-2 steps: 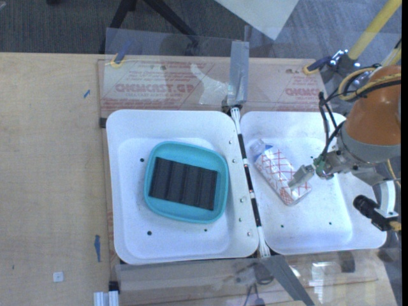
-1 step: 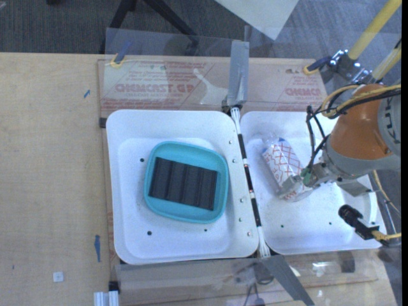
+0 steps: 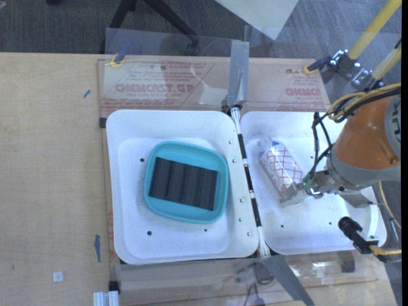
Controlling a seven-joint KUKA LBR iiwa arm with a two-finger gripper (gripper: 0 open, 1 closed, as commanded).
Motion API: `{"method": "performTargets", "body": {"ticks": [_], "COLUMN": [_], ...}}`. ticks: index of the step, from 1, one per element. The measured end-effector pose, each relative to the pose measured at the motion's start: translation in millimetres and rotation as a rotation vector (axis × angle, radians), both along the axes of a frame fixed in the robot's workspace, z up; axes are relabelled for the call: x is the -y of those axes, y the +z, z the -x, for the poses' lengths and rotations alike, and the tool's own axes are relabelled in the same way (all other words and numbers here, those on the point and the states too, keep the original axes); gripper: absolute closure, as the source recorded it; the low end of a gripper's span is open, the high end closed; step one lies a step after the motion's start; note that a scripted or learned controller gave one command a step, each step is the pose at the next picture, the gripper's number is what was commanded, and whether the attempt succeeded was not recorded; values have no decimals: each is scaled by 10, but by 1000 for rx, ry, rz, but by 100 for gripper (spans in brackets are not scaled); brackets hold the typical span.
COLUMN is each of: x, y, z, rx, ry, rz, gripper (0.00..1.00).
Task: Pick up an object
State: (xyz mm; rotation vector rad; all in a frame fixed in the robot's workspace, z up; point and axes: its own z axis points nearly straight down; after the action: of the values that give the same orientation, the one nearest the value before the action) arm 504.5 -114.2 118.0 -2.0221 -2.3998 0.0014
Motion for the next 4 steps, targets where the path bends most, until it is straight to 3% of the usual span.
{"method": "performTargets", "body": {"ticks": [1, 2, 3, 4], "x": [443, 360, 281, 124], "y": [99, -290, -298, -310], "z": [-305, -543, -962, -1459], "rx": [6, 12, 11, -67], "ry": [-12, 39, 59, 185], "rz": [3, 6, 5, 8], "gripper": [0, 0, 0, 0]}}
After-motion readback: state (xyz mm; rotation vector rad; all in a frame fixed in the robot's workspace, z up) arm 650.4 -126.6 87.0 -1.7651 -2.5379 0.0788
